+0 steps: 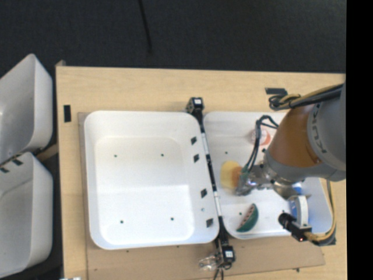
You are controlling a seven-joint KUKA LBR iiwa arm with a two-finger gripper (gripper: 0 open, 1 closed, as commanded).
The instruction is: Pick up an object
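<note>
In the right bin (233,124) a yellow-orange soft object (231,172) lies near the left wall. My gripper (243,185) is low in this bin, right against that object's right side, with the orange-banded wrist above it. A green and dark wedge-shaped object (249,217) lies near the bin's front edge, just below the gripper. A small white and red item (261,136) shows past the cable at the back of the bin. A blue and white object (299,207) lies at the right, partly hidden by the arm.
The left bin (145,179) stands beside the right one, with a black clipped divider rail (205,168) between them. Two white containers (20,168) sit off the bench at the far left. Cables loop over the arm and along the right bin's front right corner.
</note>
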